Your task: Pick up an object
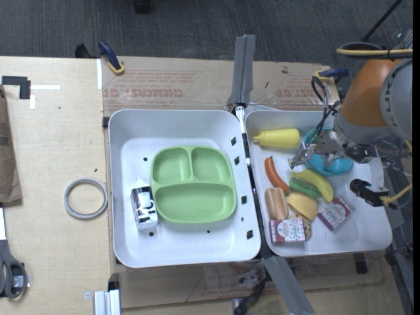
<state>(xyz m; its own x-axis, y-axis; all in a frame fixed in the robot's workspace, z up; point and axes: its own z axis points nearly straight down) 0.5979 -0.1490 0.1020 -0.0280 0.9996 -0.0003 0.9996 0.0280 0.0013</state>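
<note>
gripper [307, 155] just above banana [317, 183], rt bin [367, 240]

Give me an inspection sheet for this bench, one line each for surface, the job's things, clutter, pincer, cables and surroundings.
Surface: wooden bench bearing the left bin and the right bin side by side, cardboard beneath them.
Job's things: right bin holds a yellow bottle, sausage, hot dog, banana, blue bowl and two small cartons; left bin holds a green divided plate and a small box.
Clutter: tape ring and scissors on the bench.
Pincer: the pincer is low over the right bin near the blue bowl; grip state unclear.
Cables: a cable loops above the arm.
Surroundings: dark carpet beyond the bench.
</note>
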